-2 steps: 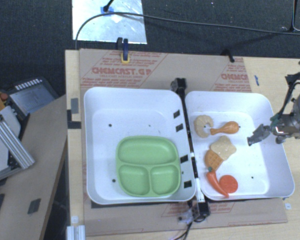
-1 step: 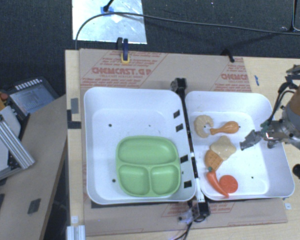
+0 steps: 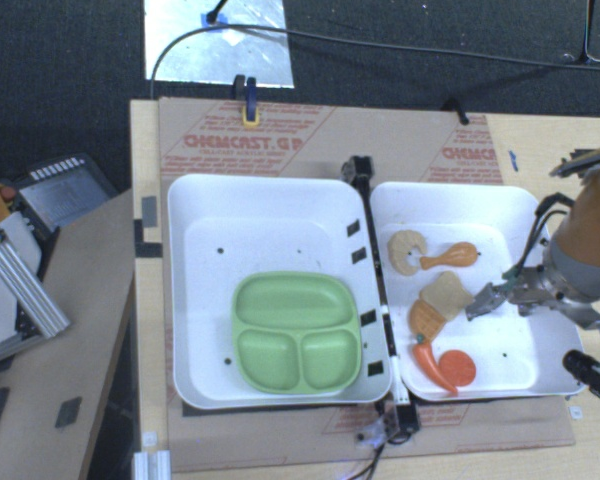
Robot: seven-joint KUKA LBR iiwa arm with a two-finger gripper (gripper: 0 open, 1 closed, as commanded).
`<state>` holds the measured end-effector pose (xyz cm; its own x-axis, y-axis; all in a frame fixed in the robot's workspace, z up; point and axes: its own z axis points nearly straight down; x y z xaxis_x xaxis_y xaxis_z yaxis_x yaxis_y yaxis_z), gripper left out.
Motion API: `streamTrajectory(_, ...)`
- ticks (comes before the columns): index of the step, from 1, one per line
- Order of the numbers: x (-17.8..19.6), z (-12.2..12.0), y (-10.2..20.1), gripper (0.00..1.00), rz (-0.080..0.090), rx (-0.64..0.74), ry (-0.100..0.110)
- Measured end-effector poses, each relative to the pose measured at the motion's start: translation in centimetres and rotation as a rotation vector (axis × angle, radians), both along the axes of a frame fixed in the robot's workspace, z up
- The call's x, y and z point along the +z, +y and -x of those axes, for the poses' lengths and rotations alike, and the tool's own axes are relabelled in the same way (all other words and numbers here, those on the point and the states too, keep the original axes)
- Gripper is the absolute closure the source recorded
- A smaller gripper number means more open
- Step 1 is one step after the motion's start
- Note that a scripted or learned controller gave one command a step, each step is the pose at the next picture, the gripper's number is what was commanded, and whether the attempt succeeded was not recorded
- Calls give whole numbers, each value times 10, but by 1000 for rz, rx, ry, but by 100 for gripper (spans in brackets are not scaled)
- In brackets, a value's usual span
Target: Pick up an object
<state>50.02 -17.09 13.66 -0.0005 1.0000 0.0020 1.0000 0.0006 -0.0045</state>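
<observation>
**Gripper low over the right bin**

The gripper [image 3: 483, 303] hangs at three o'clock in the right bin [image 3: 520, 206], just beside the tan bread slice [image 3: 446, 291]. Fingers' state: cannot tell. Green divided plate [image 3: 296, 330] sits in the left bin [image 3: 195, 268].

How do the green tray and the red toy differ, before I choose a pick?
The green tray lies in the left bin; the red toy lies in the right bin, nearer the hand. The tray is far larger than the toy. The tray is a rounded rectangle split into three compartments; the toy is a round disc with a tapering orange-red piece beside it. Both lie flat near their bins' front edges.
</observation>
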Motion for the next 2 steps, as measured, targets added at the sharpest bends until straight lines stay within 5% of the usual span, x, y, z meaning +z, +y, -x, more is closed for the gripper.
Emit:
streamTrajectory(1, -52, 1, 1, 0, 0, 0, -1)
streamTrajectory(2, -39, -1, 0, 100, 3, 1, -7)
